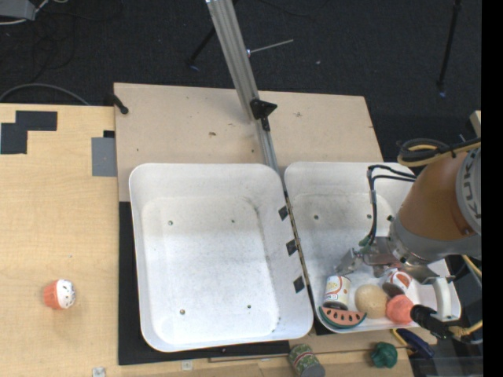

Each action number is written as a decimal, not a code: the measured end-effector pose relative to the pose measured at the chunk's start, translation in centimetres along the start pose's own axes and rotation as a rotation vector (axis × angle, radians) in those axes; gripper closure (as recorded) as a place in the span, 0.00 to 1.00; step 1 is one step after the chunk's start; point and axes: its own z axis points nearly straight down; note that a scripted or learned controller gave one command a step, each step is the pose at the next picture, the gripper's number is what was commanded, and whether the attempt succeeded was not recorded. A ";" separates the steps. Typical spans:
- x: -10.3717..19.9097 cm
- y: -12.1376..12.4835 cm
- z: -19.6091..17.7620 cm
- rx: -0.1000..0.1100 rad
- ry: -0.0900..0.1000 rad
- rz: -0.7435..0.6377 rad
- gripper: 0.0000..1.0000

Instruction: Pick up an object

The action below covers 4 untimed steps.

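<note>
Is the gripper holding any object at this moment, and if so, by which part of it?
It cannot be told: the gripper is low in the right white bin, above the small striped can, and nothing is visibly between its fingers.

My arm [440,203] wears an orange band over grey. Both bins, left [157,203] and right [330,191], are white, speckled with faint grey. At the right bin's six o'clock lie a watermelon slice [343,317], red with dark seeds and a green rind, a white can [336,290] with orange markings, a pale cream ball [368,298] and a pink-orange piece [399,309]. The desk [47,234] is light wood with black and grey patches. At its eight o'clock sits a red and white ball [60,294]. A green lump [384,355] lies at five o'clock.
</note>
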 end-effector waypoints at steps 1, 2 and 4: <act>-0.2 0.1 -1.3 -0.004 -0.002 0.006 1.00; -0.4 0.4 -7.5 -0.012 -0.004 -0.002 1.00; -0.6 0.2 -14.4 -0.008 -0.003 -0.003 1.00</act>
